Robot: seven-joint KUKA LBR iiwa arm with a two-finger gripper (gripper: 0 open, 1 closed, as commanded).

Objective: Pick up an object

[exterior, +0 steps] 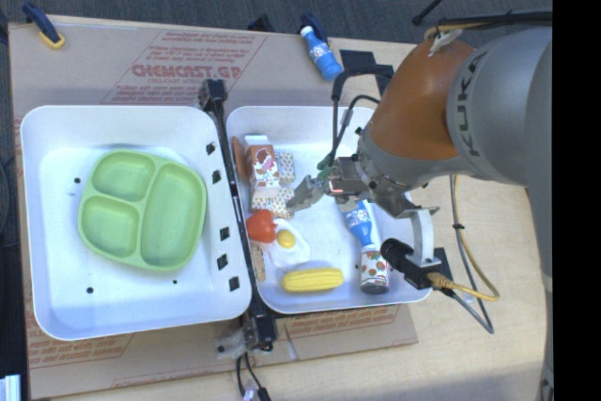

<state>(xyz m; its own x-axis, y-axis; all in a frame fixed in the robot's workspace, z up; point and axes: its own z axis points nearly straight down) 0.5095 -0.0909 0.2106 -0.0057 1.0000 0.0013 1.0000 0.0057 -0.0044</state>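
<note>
Light toys in the right bin, and the corn looks the easiest grasp

The gripper hangs low over the middle of the right bin, just right of the printed carton; whether it is open or closed I cannot tell, and nothing shows in it. The task names no single object, so the choice is open. Along the bin's lower edge lies a yellow corn cob, on its side and apart from its neighbours: probably hollow plastic, light and stiff, best taken across its short width at mid-length. The blue and white bottle lies just right of the gripper, partly under the wrist, smooth and rounded (likely to roll or slip if pinched off-centre). A small can sits below it near the bin's lower right corner, close to the wall, which leaves little room on that side. The red tomato and the fried egg touch each other near the left wall; the egg is flat and offers little to grip. The green tray rests in the left bin
</note>
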